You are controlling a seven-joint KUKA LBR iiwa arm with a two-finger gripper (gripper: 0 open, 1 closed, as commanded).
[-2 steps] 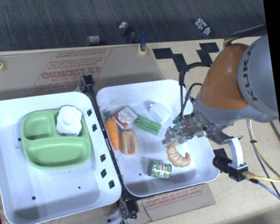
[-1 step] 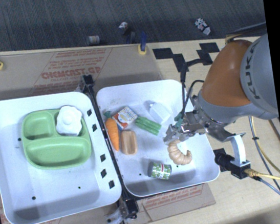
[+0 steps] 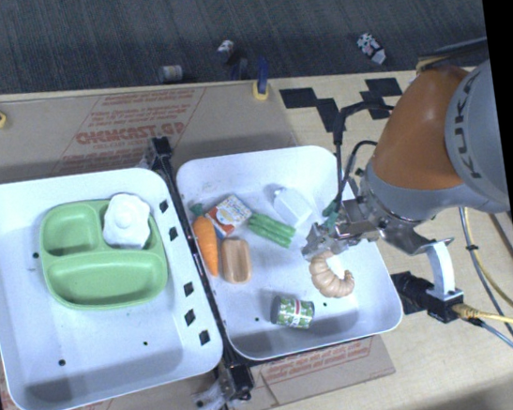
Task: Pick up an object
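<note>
Currently, gripper [image 3: 322, 241]: above croissant [image 3: 331, 276], right bin [image 3: 372, 316]; finger state cannot be told.
Left bin [image 3: 15, 375]: green tray [image 3: 96, 279], white object [image 3: 126, 219].

arm [image 3: 438, 150]: cut off at right edge | small items on floor [image 3: 366, 44]: unidentifiable (too small)

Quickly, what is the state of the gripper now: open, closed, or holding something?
Gripper: cannot be told; it sits just above the croissant in the right bin.
</note>
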